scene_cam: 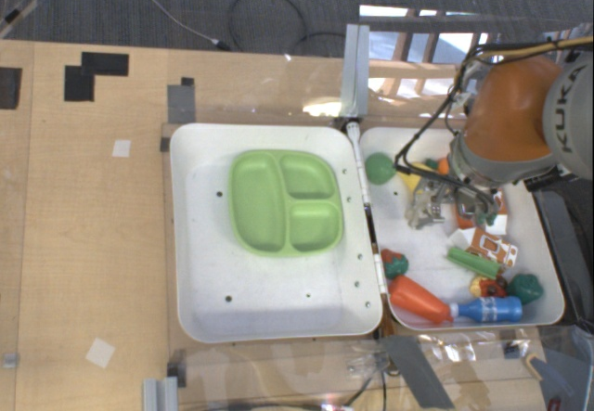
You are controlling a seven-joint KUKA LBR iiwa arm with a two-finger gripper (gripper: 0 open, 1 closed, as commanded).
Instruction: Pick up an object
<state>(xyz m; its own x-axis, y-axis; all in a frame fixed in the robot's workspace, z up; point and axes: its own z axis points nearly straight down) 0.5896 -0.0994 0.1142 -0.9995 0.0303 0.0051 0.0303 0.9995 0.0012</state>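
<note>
My gripper hangs over the middle of the right bin, under the grey wrist and its orange band. Its metal fingers point down toward the bin floor with nothing visible between them. A green ball lies at the bin's upper left. An orange carrot and a blue bottle rest along the front edge. A green cylinder and a small printed carton lie right of the gripper. A yellow piece shows just behind it.
The left bin bears a green divided plate. A small red and green toy sits by the wall between the bins. A dark green toy lies in the right bin's front right corner. Cables run from the arm.
</note>
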